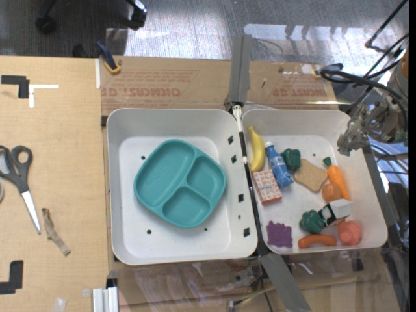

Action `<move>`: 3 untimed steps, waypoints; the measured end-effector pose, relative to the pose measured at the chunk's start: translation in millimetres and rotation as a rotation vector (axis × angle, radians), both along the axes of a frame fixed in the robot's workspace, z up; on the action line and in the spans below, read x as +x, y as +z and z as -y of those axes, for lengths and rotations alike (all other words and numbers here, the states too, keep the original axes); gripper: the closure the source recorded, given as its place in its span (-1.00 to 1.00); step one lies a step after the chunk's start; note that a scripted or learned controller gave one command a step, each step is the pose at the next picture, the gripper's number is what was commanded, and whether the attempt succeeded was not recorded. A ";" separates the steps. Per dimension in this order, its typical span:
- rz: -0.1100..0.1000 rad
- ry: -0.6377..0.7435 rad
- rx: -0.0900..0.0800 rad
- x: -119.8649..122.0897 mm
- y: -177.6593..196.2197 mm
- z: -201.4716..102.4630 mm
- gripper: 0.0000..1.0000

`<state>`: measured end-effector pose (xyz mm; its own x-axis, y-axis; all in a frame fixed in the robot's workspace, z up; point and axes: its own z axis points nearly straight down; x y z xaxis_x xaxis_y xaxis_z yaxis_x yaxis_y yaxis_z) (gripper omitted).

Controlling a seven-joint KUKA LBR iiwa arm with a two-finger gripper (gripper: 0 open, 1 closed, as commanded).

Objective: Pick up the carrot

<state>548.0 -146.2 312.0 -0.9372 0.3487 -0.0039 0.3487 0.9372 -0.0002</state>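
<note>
Carrot (337, 181) lengthwise, leafy end up-left

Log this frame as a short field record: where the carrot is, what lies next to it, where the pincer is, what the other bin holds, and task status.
carrot: right side of the right bin, lying free, green top toward the far wall
neighbours: bread slice to its left, orange fruit touching its lower end
pincer: over the right bin's far right corner, apart from the carrot
left bin: holds a teal divided plate
outside bins: scissors on the bench at left
status: carrot not yet picked up
</note>
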 end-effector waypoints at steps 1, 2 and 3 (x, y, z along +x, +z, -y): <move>-0.004 -0.091 0.002 -15.8 -175.2 -6.9 1.00; 0.001 0.097 0.000 -4.3 -219.1 68.4 1.00; 0.002 -0.158 0.002 31.1 -219.0 40.8 1.00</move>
<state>579.1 -187.0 93.0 -0.8706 0.4920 -0.0047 0.4920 0.8706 0.0021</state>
